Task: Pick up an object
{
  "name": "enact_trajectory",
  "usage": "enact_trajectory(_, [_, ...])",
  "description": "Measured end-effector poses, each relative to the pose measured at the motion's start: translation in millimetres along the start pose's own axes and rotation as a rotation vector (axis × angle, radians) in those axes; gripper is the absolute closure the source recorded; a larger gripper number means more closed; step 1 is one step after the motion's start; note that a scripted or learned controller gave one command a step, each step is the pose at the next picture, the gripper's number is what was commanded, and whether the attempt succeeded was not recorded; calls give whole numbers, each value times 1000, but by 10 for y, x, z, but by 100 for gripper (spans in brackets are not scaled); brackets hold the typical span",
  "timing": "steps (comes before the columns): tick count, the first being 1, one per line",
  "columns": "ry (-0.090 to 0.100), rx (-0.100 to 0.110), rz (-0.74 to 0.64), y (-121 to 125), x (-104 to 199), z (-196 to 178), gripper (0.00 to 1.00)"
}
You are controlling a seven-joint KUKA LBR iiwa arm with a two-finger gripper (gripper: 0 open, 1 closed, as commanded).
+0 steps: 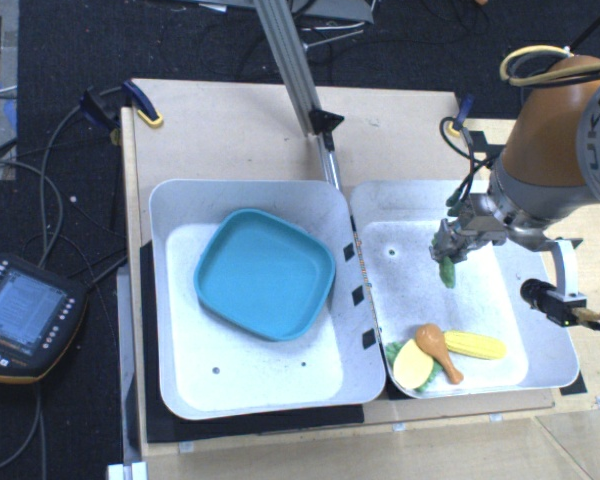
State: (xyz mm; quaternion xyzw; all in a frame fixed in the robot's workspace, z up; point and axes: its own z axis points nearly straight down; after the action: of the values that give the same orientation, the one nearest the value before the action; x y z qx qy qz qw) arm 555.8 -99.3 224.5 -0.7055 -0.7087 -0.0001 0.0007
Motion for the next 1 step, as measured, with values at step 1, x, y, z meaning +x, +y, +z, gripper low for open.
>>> enact_trajectory(1, [0,-2,0,290,449,-109,100])
